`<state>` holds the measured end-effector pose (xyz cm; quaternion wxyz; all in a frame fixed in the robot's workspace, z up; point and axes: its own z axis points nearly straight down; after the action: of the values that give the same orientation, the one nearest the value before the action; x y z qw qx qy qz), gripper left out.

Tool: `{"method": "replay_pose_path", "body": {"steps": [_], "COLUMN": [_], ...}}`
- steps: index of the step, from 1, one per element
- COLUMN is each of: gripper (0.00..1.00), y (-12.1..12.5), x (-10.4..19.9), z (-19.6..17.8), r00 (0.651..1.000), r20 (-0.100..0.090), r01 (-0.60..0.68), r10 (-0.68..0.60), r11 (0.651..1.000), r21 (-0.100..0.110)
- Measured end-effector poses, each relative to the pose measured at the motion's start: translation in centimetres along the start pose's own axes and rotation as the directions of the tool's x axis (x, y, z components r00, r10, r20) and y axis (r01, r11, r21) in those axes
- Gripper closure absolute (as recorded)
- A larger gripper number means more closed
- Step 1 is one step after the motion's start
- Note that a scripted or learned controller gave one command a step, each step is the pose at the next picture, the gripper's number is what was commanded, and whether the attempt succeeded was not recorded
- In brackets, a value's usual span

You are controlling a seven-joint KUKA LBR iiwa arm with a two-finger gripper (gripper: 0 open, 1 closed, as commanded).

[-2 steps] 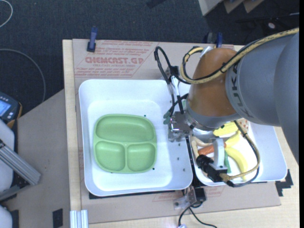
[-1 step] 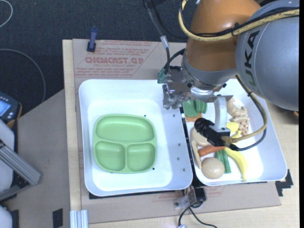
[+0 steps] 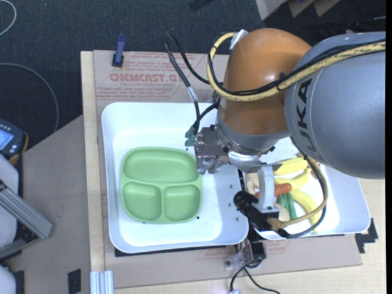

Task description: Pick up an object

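Several toys (image 3: 299, 197), half hidden beneath arm (image 3: 331, 103)

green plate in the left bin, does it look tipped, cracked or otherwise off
Nothing stands out. The green plate lies flat and right way up inside the left bin, with no crack visible. The arm covers much of the right bin, so the yellow pieces there cannot be judged.

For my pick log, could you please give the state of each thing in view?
Green three-compartment plastic plate: right side up, empty, flat in the left white bin.
Yellow banana-shaped toys: lying in the right white bin, partly hidden by the arm.
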<state>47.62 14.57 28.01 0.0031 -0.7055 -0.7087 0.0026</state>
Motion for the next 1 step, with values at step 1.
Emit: {"method": "replay_pose_path", "body": {"steps": [1], "gripper": [1.0], "y": [0.1], "x": [7.17], "z": [9.07], "r00": [1.0], "r20": [0.002], "r01": [0.003], "r10": [-0.003], "r11": [1.0], "r21": [0.004]}}
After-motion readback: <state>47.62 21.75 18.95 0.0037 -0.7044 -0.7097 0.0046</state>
